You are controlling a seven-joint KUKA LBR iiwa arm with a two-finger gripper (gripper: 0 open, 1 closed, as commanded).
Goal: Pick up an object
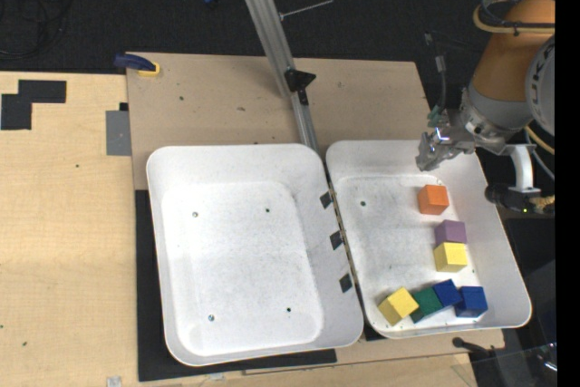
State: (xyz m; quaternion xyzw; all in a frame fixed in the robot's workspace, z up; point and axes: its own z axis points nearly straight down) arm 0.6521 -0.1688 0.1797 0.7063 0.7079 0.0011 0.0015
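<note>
Orange block [433, 198] sits just below the pincer [430, 155], the nearest target in the right bin [381, 168], and nothing is between the fingers. The risk, as I judge it: a descent from this spot lands short of the block, near the bin's far rim, and closes on air or nudges the block aside. How far the pincer is open, I cannot tell from this angle. Further below it, purple block [450, 231] and yellow block [450, 256] touch, so a grab there could jam.

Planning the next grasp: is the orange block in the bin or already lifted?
In: the orange block rests on the right bin's floor, below the gripper.
</note>
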